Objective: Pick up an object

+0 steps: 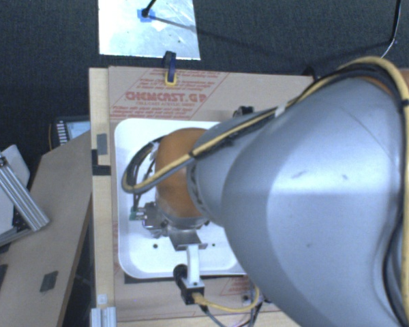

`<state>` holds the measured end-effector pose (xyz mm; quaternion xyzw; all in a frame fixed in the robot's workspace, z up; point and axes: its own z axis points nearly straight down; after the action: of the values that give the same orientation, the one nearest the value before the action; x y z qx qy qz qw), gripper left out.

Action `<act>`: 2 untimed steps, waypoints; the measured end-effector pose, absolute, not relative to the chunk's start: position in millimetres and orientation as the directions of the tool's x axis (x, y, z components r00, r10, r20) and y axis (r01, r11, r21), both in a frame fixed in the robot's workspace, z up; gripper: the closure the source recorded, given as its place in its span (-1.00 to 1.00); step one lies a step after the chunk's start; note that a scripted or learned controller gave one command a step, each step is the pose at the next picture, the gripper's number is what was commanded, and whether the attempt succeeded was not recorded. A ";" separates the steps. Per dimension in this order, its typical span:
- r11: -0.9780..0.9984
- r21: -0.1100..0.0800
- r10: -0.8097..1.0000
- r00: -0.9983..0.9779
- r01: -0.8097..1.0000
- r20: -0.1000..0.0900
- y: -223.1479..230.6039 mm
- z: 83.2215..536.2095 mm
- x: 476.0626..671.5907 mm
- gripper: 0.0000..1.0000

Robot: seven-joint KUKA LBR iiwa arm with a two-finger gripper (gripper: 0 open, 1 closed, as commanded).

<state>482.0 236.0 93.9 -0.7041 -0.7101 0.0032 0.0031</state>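
While arm (pixel 313 196) covers white bin (pixel 133 261), no obj visible; fingers' state can't tell.

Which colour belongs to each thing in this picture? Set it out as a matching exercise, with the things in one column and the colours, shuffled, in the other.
Things:
1. arm
2. band above the wrist
3. bin
4. clip on the board's top edge

Colours:
A. white
B. yellow and dark
C. grey
D. orange

Pairs: 1-C, 2-D, 3-A, 4-B
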 end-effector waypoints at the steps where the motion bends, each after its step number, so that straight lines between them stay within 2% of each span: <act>1: 0.001 -0.001 1.000 -0.001 1.000 0.001 234.2 106.0 487.3 1.00; 2: -0.008 0.008 1.000 0.008 1.000 -0.001 133.7 195.2 515.1 1.00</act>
<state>515.1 133.7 195.2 -0.7099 -0.7043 -0.0022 -0.0032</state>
